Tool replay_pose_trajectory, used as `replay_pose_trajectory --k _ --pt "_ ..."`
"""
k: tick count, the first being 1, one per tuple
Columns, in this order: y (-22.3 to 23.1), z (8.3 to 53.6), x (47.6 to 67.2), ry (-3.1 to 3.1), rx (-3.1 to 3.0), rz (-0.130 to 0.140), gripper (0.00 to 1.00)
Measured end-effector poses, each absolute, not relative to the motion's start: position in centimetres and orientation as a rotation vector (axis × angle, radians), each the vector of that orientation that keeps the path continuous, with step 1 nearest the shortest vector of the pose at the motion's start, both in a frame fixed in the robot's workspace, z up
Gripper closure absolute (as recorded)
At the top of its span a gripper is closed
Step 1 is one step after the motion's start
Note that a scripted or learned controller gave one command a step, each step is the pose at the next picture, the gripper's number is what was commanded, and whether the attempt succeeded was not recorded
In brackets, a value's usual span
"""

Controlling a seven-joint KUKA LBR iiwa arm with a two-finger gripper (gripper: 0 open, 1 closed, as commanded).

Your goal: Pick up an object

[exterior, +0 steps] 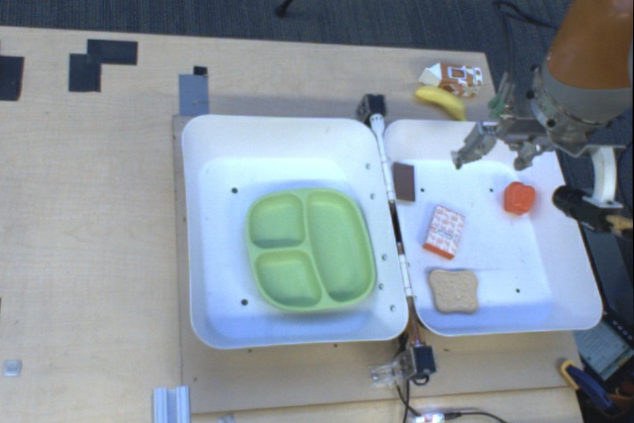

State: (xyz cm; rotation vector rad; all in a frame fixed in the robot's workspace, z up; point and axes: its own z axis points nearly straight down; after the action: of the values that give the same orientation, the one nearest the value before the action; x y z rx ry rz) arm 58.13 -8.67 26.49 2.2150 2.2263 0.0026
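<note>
Counter [89, 243]: pale wood surface carrying two shallow white bins side by side, with dark carpet beyond its far edge

Left bin [213, 213]: holds one green divided plate [311, 250] with three compartments, lying flat near the bin's middle

Right bin [565, 282]: holds four loose items
- orange-red rounded object [519, 199], toward the far right part of the bin floor
- small packet with a red and white pattern [445, 232], near the bin's middle, tilted
- slice of toast [454, 291], at the near edge, just below the packet and apart from it
- small brown block [403, 179], close to the bin's left wall, beside the divider between the bins

Outside the bins, on the counter behind the right bin: a yellow banana [440, 100] and a small white and orange carton [458, 76] next to it

Arm [592, 35]: grey with an orange section, entering from the right over the far right corner of the right bin

Gripper [495, 146]: metal, over the far edge of the right bin, up and to the left of the orange-red object and apart from it; the fingers stand apart with nothing between them (one prong points toward the left, the other down toward the bin floor)

Other fixtures: black clamp [372, 105] at the far end of the divider, dark tape patches [99, 62] on the counter's far left
</note>
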Motion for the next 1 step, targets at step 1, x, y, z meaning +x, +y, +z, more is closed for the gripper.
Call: replay_pose_trajectory --k 1 --pt "-10.95 8.74 55.09 2.221 2.216 0.005 0.00"
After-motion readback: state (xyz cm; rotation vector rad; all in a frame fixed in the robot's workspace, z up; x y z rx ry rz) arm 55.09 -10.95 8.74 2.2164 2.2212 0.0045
